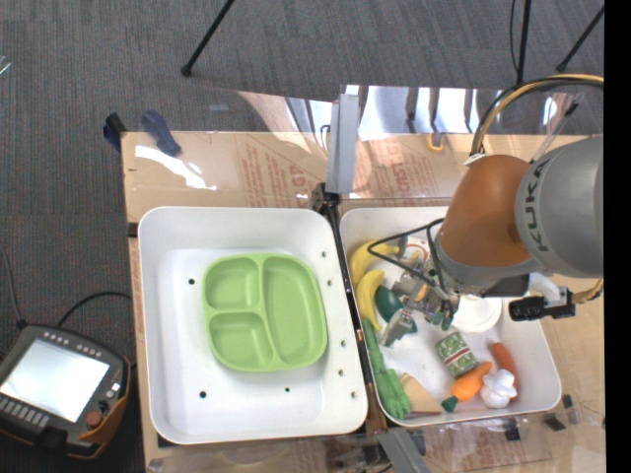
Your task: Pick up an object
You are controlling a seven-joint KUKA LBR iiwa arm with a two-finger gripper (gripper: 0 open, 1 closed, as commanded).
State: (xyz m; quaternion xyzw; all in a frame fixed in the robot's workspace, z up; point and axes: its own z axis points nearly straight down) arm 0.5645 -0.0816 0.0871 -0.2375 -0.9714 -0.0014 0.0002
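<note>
The right bin [548,355] holds several small items. Among them are a yellow banana [367,290], a dark green rounded piece [387,304], a small labelled can [455,353], an orange carrot [504,357] and a white garlic-like bulb [499,390]. My gripper [412,319] hangs low over the left half of this bin, right beside the dark green piece and the banana. The arm's orange band and grey wrist cover the bin's upper middle. From this angle I cannot make out anything between the gripper's tips.
The left bin [158,264] carries a light green divided plate [264,311]. A long green leafy item [390,382] lies along the right bin's left wall, and a tan wedge [424,394] sits near its front. A white round lid [479,314] rests beside the wrist. A tablet [54,377] lies on the floor at left.
</note>
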